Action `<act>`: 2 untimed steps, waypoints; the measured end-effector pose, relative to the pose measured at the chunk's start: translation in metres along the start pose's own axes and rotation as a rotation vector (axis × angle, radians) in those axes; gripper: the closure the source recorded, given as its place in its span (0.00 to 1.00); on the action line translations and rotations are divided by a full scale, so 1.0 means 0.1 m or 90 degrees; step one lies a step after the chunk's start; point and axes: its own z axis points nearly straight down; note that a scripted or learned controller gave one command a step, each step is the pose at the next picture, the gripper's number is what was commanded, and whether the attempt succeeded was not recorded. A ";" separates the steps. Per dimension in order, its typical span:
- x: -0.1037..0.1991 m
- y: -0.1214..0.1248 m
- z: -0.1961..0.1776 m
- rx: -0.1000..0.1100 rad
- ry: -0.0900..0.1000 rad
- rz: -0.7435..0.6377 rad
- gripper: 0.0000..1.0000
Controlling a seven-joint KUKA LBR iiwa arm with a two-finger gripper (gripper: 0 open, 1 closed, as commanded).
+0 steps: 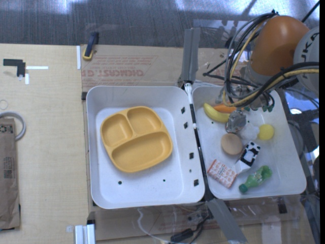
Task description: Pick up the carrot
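A grey arm is reaching from the right into the right bin (pixel 294 184), its gripper (pixel 236 120) hanging just beside the banana (pixel 215 113) and the carrot (pixel 223 108). A yellow divided plate (pixel 136 138) is sitting alone in the left bin (pixel 101 187).

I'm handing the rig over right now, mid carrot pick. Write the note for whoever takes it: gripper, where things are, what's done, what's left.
Gripper: low in the right bin, just below the carrot; fingers too blurred and cable-covered to read.
Carrot: orange, at the far side of the right bin, lying against the upper edge of the banana, partly under the cables. No sign it is gripped.
Close by: round tan item and yellow ball.
Left bin: yellow divided plate.
Done: arm is over the carrot's area.
Left: grasp the carrot, lift it, confirm it comes up.
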 end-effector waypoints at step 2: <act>-0.08 0.00 -0.65 -0.001 0.000 -0.255 0.00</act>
